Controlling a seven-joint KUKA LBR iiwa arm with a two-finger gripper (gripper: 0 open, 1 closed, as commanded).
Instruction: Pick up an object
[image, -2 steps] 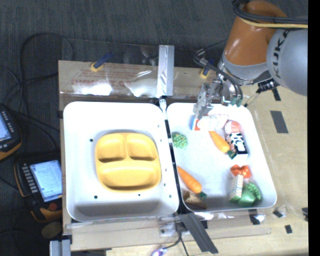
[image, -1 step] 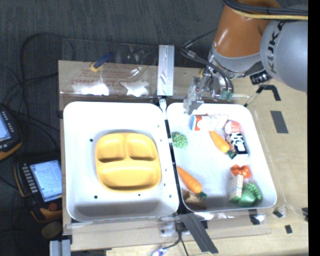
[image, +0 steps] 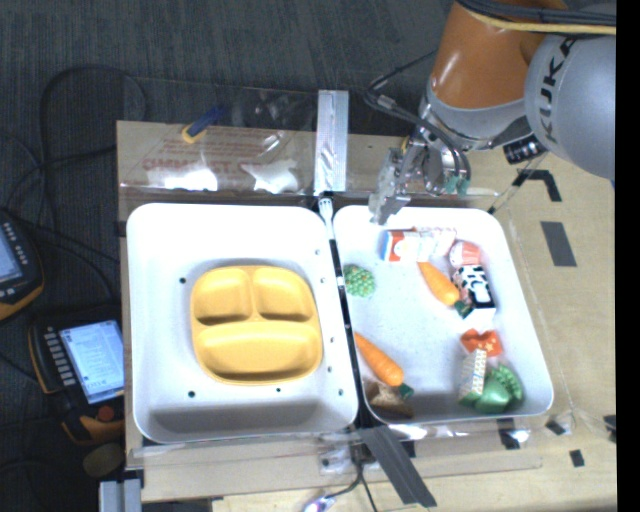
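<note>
Grey with an orange band, hung in from the right and poised the gripper (image: 400, 188) above the far rim of the right bin (image: 530, 330), just beyond a red-and-white box (image: 404, 246). Could not tell how far open; saw nothing held. Found loose and mostly apart in that bin, probably so as to allow single picks, a green ball (image: 359, 281) and two carrots (image: 380, 360) (image: 438, 283). Noted a yellow divided tray (image: 256, 323) alone in the left bin (image: 150, 330). Judged the box the nearest candidate.
</note>
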